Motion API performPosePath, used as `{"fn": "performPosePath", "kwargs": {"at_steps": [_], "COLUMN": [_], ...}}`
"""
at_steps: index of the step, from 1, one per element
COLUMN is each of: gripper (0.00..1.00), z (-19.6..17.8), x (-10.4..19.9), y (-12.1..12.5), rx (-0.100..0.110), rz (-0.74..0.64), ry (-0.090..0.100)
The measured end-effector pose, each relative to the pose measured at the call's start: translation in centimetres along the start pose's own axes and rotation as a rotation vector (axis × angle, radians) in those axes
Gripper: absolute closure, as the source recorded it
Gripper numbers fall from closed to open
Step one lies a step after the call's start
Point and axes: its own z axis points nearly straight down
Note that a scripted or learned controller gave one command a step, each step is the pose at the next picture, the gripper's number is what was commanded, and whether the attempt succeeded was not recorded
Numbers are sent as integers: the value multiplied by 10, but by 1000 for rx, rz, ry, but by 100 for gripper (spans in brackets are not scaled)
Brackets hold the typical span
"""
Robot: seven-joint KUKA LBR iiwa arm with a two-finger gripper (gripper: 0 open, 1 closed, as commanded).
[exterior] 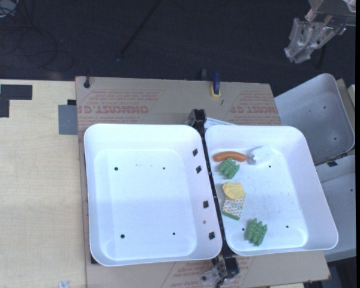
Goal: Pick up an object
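Several small items lie in the right bin (306, 179), near its left wall. An orange sausage-shaped piece (228, 156) lies at the back, with a small grey object (252, 156) beside it. Just below sits a green leafy piece (229, 169). A yellow piece (233, 191) rests on a pale patterned block (233, 208). Another green leafy piece (255, 231) lies toward the front. My gripper (301, 48) hangs high at the top right, far above and behind the bins, with nothing visible in it.
The left bin (99, 179) adjoins the right one along a black clip strip (205, 185). Both stand on a cardboard sheet (144, 104) over the wooden bench. A grey metal plate (324, 113) lies to the right of the bins.
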Motion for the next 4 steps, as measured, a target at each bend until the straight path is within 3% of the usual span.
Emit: {"fn": "performPosePath", "kwargs": {"at_steps": [2,3,4], "gripper": [100,100,100], "z": [0,1,0], "x": [30,55,74], "y": [-13,8,-1], "rx": [0,-1,0], "rz": [0,0,0], "ry": [0,-1,-1]}}
